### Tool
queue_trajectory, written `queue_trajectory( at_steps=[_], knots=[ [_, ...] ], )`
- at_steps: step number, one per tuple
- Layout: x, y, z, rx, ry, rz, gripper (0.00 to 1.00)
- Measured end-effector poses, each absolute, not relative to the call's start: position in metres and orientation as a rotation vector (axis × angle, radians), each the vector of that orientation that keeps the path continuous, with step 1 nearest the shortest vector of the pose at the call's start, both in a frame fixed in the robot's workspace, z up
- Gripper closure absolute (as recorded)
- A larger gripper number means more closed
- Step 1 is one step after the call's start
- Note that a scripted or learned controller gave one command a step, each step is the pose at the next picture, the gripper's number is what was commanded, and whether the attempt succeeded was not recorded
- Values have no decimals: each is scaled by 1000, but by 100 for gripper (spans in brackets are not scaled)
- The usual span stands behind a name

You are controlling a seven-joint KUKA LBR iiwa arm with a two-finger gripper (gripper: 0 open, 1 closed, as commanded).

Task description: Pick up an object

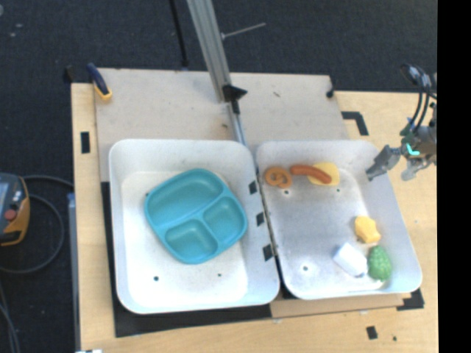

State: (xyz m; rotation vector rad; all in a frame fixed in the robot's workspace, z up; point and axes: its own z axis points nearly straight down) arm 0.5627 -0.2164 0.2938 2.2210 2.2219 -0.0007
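Hovering by the right bin (390,197) rim, fingers (377,162) spread apart holding nothing, pretzel (277,176) and hot dog (315,173) inside.

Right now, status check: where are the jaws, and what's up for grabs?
Gripper at right bin's far right edge, holding nothing. Pretzel, hot dog, yellow piece, white block, green piece untouched.

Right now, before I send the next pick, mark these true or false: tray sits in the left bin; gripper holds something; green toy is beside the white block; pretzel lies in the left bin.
1. The teal three-compartment plastic tray sits in the left white bin. True.
2. The gripper holds an object. False: nothing shows between its fingers; it is at the right bin's far right rim.
3. The green bumpy toy lies beside the white block. True.
4. The brown pretzel-shaped toy lies in the left bin. False: right bin.
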Motion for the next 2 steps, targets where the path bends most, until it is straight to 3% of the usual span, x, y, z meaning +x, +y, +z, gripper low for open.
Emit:
queue_trajectory(
  at_steps=[1, 2],
  knots=[
    [563, -216, 295, 2219, 2221, 1, 0],
    [563, -223, 233, 2223, 2223, -6, 0]
  ],
)
